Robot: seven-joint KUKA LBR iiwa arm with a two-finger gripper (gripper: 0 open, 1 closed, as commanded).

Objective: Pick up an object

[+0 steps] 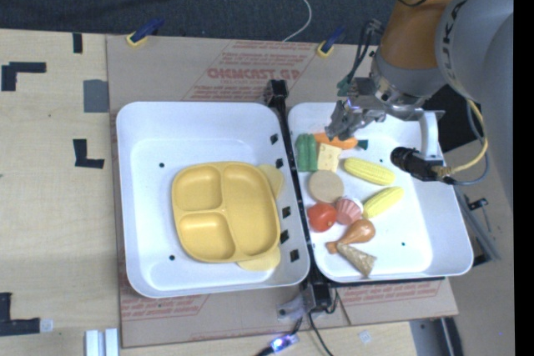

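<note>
The fingers are seen low over the far left of the right bin, just above an orange wedge and a green piece; whether they are apart or together cannot be told. A straight descent is advised, centred on one item, so the neighbouring corn cobs are not nudged. A yellow tray is seen in the left bin.

The tool hangs over toy food in the right bin; a yellow tray fills the left bin.
</note>
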